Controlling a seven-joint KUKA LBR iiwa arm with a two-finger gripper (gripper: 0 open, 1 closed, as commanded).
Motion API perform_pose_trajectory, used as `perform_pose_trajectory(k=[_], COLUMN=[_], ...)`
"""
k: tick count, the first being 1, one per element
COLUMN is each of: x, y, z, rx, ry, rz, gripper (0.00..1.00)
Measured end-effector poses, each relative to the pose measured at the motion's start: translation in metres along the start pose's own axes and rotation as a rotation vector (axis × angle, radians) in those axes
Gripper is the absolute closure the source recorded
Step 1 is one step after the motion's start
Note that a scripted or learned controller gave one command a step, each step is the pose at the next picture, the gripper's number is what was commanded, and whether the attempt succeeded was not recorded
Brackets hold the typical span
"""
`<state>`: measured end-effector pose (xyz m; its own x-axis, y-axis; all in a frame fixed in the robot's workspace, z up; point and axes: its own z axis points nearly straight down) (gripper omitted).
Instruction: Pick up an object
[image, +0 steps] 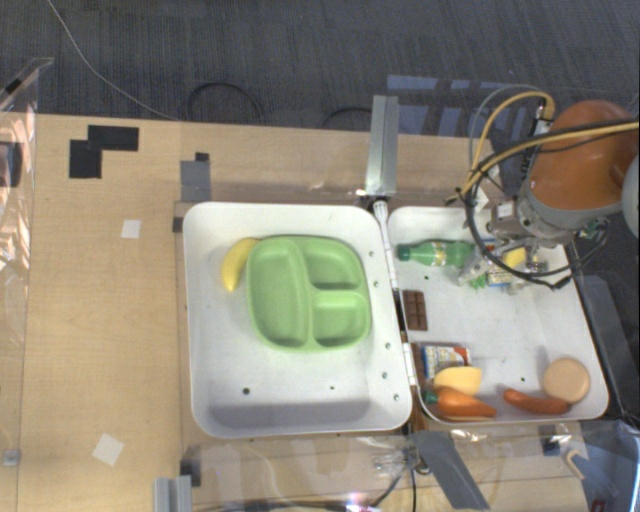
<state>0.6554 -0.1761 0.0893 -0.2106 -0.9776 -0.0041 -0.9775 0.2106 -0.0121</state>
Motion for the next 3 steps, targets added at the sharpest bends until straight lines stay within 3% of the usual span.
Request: perform_pose_trajectory(k=[1, 3], x=[-0.056, -0.045], y=[-0.005, -0.007], z=[0.000, 0.001], rx=[-0.001, -0.002], ry=[-0.002, -0.001], rz=[0.050, 0.038], gripper=[0.00, 0.00])
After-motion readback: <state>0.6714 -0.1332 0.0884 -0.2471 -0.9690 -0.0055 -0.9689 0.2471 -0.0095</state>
